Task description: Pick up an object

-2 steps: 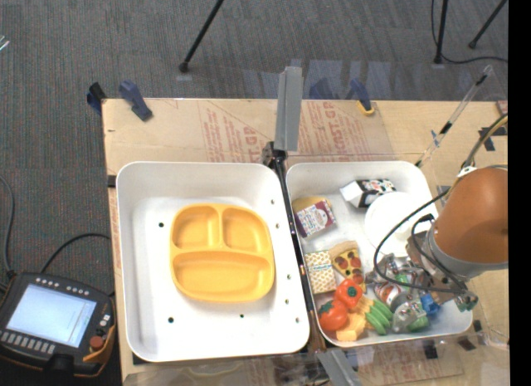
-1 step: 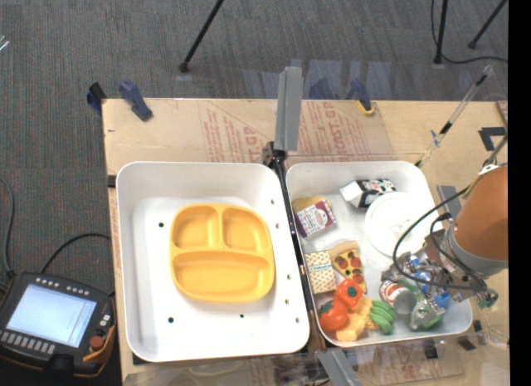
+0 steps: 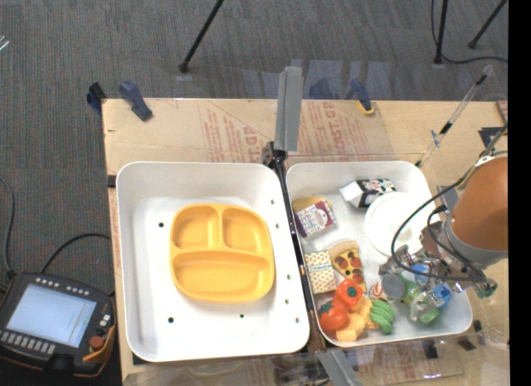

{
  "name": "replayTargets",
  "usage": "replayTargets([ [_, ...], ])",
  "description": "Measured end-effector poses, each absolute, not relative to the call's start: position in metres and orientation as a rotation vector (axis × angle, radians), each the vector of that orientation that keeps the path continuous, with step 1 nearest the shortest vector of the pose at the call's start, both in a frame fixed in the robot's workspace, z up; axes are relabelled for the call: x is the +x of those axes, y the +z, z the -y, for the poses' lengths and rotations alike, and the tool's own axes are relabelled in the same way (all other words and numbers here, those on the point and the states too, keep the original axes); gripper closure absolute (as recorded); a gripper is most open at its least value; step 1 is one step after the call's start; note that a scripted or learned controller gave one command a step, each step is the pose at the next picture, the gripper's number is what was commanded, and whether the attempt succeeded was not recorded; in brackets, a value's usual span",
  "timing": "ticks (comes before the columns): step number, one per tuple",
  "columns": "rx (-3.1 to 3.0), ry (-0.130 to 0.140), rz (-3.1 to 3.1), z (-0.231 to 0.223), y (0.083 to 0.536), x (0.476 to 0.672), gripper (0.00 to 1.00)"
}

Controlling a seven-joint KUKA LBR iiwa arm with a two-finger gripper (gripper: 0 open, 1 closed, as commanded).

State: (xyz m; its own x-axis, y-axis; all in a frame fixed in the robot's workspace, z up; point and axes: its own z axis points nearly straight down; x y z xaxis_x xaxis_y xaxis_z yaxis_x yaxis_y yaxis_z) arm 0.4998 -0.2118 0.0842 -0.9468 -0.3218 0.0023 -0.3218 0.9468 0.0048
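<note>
Jaw state cannot be told: the gripper (image 3: 412,283) is sitting low in the right bin (image 3: 328,173), its tip lost among cables and small items, and nothing is showing as held. It is working at the near right corner, just beside a green object (image 3: 426,312) and a blue one (image 3: 440,294).

Candidate objects are all lying in that bin: a purple packet (image 3: 314,217), a black-and-white carton (image 3: 367,192), a white disc (image 3: 393,222), a cracker box (image 3: 319,271), a pizza slice (image 3: 348,261), a tomato (image 3: 333,316) and green bananas (image 3: 382,315). The yellow tray (image 3: 222,253) is resting alone in the left bin (image 3: 133,210).

Risks, as judged: items are crowding and touching one another, so a closing grip is likely catching two at once or pushing one aside. The bin wall is standing close, threatening a collision. Rounded toys are prone to slipping out. Loose cables near the wrist are risking a snag.
</note>
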Motion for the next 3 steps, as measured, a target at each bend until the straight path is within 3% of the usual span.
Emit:
replayTargets([
  [1,0.65,-0.007,3.069,0.2079,0.0839,0.4881,0.0],
  [2,0.654,-0.015,3.065,0.2055,0.0901,0.4891,1.0],
  [3,0.654,-0.015,3.065,0.2055,0.0899,0.4891,0.0],
])
